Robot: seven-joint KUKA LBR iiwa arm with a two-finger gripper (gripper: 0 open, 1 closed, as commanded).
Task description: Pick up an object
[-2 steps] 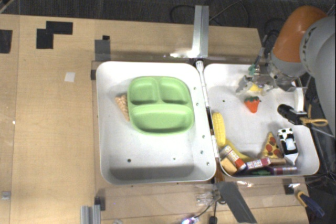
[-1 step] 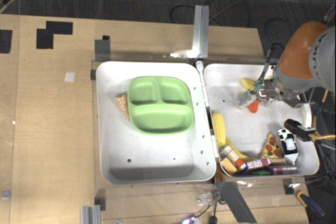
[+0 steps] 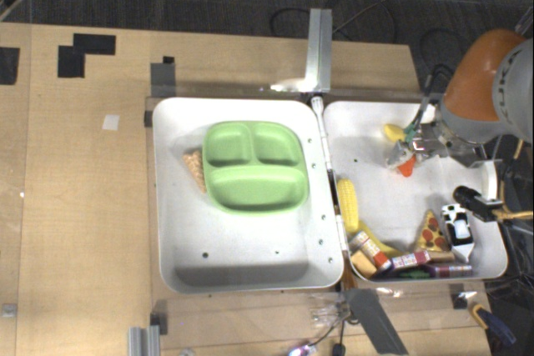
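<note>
2 white bins, green tray, no legible labels.

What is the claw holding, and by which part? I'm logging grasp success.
Cannot be told: the claw sits low over a small orange piece beside a yellow toy, its grip unclear.

Two white bins sit side by side: the left bin and the right bin. One green divided plate with three compartments lies in the left bin, and one tan, grainy item peeks out at its nine o'clock. In the right bin: one corn cob, one pizza slice, one yellow piece, one orange piece, one black-and-white object, and a jumble at six o'clock too tangled to count.
</note>
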